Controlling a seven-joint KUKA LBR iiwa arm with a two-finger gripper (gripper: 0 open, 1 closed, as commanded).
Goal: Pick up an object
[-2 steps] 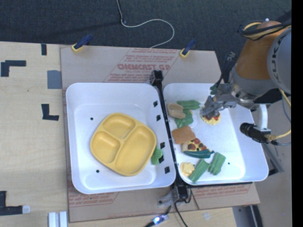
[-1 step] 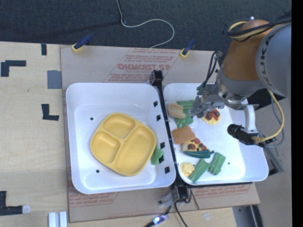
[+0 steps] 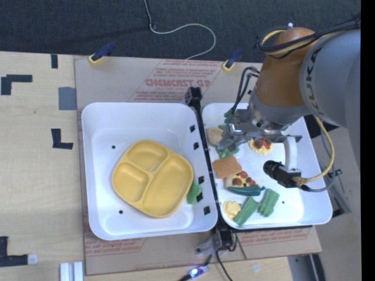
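Hanging low over the right bin [image 3: 310,206], the gripper [image 3: 229,138] sits above toy food [image 3: 227,167] to grab one; its grip stays unclear.

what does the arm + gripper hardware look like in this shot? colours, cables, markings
The arm has a smooth grey rounded shell with part of a dark KUKA lettering on it, then a broad glossy orange band above the wrist. Yellow and black cables loop around it. The metal two-finger gripper is silver-grey, with a black cylindrical fitting beside it.
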